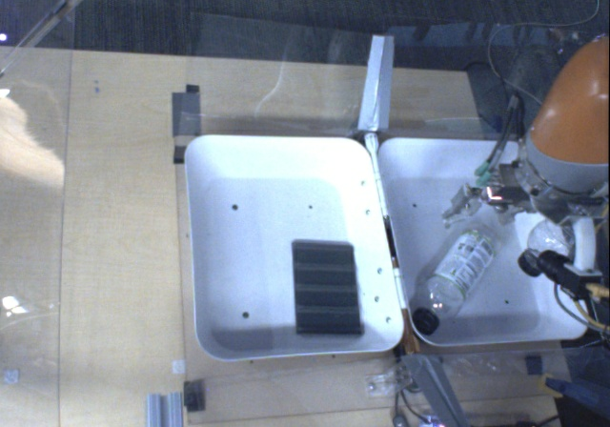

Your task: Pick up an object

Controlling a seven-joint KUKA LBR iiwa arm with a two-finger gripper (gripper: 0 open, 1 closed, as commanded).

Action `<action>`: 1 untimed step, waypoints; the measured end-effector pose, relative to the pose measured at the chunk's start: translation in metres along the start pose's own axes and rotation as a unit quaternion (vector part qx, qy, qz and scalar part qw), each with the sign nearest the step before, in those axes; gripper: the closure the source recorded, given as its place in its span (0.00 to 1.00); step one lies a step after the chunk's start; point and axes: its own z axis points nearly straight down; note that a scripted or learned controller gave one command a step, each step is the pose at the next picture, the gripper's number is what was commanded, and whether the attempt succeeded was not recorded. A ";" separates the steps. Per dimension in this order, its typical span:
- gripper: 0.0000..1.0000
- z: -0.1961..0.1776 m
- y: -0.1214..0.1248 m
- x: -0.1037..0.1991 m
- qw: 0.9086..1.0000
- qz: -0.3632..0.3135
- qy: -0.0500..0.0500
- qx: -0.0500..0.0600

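Observation:
A clear plastic bottle [459, 270] with a black cap lies on its side in the right bin [419, 177], cap end toward the near-left corner. A black ribbed block [327, 288] lies flat in the left bin [248, 177], near its front wall. My gripper [471, 202] hangs over the right bin, just above and behind the bottle's base end. It is small and partly hidden by the wrist. Nothing shows as held in it.
The grey wrist with its orange band [575, 106] covers the right bin's far right side. Cables and a black fitting [553, 266] hang by the bin's right wall. A metal divider [376, 91] stands behind the gap between the bins.

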 end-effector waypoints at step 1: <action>0.00 -0.022 0.078 0.034 0.995 -0.101 -0.001 -0.003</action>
